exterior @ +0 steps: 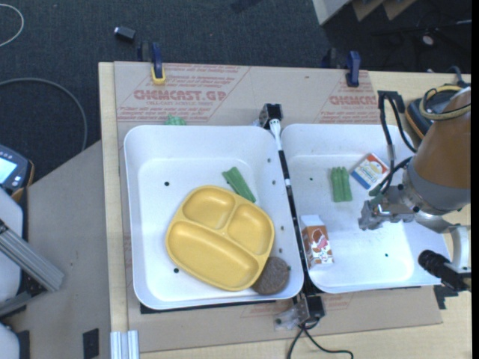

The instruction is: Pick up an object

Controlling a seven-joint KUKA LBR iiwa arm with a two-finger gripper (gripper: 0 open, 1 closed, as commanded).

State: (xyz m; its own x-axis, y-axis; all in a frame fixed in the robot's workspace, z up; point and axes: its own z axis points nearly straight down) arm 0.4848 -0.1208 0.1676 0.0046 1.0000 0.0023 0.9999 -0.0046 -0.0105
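Currently gripper [372, 217] sits low in the right bin [352, 275]; can't tell its state, nothing visibly held. Just beyond it: small blue-and-white carton [368, 170], print unreadable. Further toward the bin divider: ribbed green block [341, 184], and a red-and-white carton [317, 244] nearer the front. Left bin [150, 200]: glossy yellow three-section plate [219, 235], green strip [239, 184], rough brown disc [272, 275]. Bench board [247, 88] reads "CHEMCAST".

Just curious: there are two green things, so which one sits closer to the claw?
The green piece in the right bin, left of the claw. The other green piece lies in the left bin by the yellow tray.
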